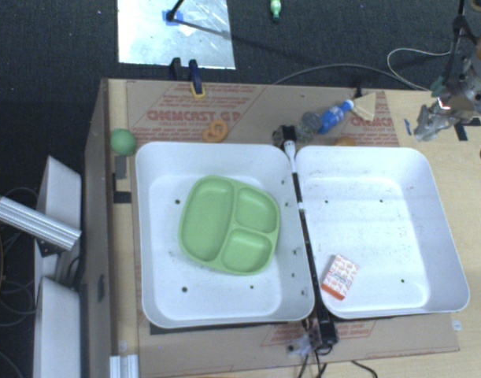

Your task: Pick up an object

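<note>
Green tray [228,225] sits in left bin [157,211]; packet [339,276] at right bin's [429,211] seven o'clock; gripper [438,116] hovers at two o'clock, grip unreadable.

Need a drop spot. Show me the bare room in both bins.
Right bin: bare everywhere but its near-left corner, where the small packet lies. Left bin: crowded; the green divided plate fills its middle, leaving strips along the walls.
</note>
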`<state>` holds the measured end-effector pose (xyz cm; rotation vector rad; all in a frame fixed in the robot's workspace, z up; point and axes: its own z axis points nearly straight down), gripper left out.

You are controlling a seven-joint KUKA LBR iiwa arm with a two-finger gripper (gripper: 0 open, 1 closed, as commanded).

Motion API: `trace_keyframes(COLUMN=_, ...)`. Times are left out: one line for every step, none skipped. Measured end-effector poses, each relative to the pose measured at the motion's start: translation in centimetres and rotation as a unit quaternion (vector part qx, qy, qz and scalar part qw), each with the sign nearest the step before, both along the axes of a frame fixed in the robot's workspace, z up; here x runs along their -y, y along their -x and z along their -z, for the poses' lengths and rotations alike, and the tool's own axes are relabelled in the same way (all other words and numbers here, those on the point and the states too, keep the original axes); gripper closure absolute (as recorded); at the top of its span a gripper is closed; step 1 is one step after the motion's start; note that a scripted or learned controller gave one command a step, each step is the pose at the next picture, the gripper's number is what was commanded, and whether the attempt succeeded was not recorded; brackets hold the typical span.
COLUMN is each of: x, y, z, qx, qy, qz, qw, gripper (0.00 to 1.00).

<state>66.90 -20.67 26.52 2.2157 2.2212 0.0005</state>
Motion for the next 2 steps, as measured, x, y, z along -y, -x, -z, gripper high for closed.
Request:
trace_keyframes(x=0.0, y=1.1, z=-0.2, qx=0.0, qy=0.0, qz=0.001, qw=1.0, gripper=1.0)
trace_keyframes(x=0.0, y=0.0, z=0.0, qx=0.0, qy=0.0002, qz=-0.001, qw=1.0, gripper=1.0)
